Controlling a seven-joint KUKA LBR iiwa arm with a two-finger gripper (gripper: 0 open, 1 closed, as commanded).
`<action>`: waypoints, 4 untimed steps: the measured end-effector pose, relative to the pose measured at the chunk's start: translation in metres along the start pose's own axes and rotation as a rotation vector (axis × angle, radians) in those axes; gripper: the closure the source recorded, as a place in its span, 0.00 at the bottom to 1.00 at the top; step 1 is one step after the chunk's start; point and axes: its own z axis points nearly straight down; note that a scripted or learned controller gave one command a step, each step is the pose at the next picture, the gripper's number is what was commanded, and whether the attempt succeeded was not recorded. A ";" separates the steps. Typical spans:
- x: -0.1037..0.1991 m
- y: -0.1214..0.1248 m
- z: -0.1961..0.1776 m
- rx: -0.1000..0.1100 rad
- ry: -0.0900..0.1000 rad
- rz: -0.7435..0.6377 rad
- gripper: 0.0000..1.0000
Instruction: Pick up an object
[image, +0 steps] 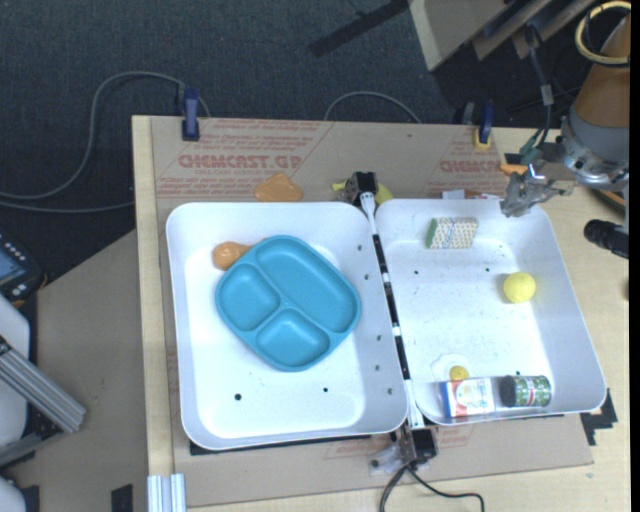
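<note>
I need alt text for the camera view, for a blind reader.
A grey robot arm's hand hovers at the far right corner of the right bin, which holds a yellow ball, a sponge and a bottle. The left bin holds a blue divided plate.

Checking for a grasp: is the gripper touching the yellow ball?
Apart. The camera view shows the gripper at the right bin's far rim, with bare white floor between it and the yellow ball.

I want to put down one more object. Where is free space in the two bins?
Right bin: bare middle between sponge, yellow ball and bottle. Left bin: front strip below the blue tray; crowded elsewhere.
</note>
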 end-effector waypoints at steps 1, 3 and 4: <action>0.053 0.001 -0.024 -0.003 0.000 -0.003 1.00; 0.061 -0.050 0.005 -0.002 -0.001 0.003 0.00; -0.022 -0.081 0.021 0.000 0.000 0.009 0.00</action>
